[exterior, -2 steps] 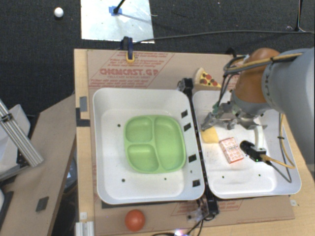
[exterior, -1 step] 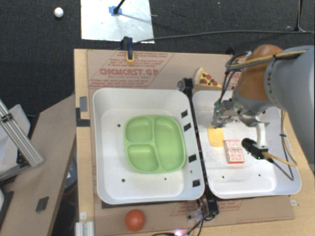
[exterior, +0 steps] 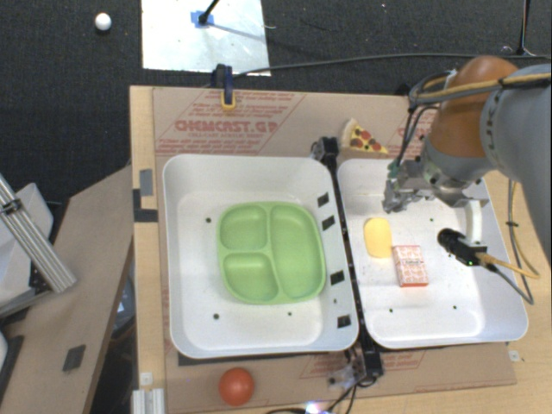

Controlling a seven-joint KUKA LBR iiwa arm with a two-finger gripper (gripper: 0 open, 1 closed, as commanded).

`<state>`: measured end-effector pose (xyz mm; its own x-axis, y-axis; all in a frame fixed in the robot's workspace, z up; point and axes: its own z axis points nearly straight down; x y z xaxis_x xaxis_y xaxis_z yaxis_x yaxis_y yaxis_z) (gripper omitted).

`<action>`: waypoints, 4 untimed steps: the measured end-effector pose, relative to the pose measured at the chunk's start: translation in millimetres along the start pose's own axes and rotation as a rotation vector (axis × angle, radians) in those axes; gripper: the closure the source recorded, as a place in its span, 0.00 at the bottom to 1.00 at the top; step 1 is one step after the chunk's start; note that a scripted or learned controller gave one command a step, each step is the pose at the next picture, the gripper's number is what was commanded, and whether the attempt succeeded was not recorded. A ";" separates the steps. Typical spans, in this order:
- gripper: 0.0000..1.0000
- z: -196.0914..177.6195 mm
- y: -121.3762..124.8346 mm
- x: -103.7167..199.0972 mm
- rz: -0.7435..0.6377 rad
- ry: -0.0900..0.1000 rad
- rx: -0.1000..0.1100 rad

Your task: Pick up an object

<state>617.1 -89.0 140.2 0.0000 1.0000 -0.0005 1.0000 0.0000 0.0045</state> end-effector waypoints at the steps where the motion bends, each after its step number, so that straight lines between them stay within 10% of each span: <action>1: 1.00 -55.1 -5.6 -7.8 0.001 -0.001 -0.002; 2: 1.00 -109.6 -3.7 -8.1 -0.004 0.000 -0.003; 4: 1.00 -108.3 14.6 93.9 -0.010 0.002 0.002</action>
